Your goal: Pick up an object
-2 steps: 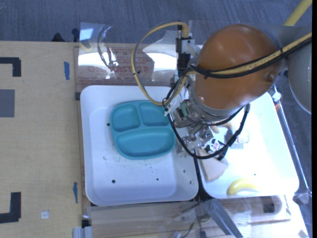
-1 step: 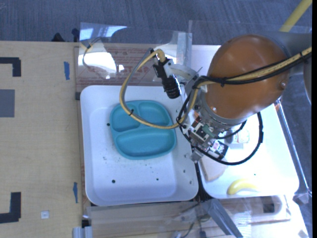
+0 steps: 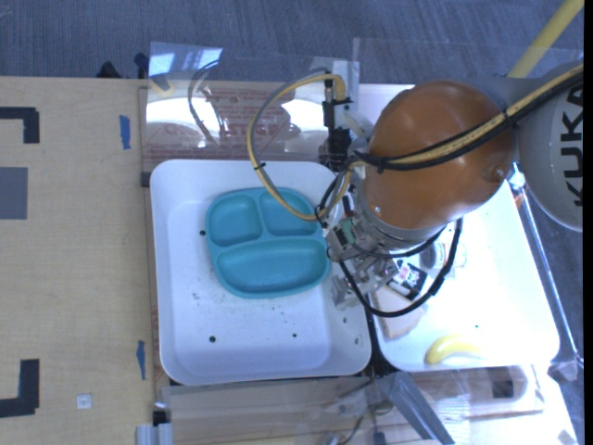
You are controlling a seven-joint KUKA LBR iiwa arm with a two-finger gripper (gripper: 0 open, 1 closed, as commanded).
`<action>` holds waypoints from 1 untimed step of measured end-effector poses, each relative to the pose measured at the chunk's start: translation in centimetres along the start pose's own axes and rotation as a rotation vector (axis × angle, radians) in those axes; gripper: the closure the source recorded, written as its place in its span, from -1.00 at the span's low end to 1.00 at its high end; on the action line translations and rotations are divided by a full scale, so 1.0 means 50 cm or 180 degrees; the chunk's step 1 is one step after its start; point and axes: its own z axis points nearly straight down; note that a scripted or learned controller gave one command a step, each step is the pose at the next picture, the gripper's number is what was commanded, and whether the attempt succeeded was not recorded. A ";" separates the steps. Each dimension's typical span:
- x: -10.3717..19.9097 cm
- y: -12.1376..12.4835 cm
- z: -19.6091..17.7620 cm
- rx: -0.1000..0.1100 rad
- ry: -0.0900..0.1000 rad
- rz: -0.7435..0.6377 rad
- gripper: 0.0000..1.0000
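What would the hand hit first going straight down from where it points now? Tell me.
Probably the shared rims between the left bin and right bin. The hand hangs there, beside the blue divided plate, though depth is unclear.

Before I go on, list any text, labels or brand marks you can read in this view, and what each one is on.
"KU": large dark letters on the white arm housing at the right edge, cut off by the frame.
No other readable text; the blue divided plate and the white bins carry none.
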 end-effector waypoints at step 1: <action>-0.127 -0.009 -0.031 0.0024 -0.0010 0.0905 1.00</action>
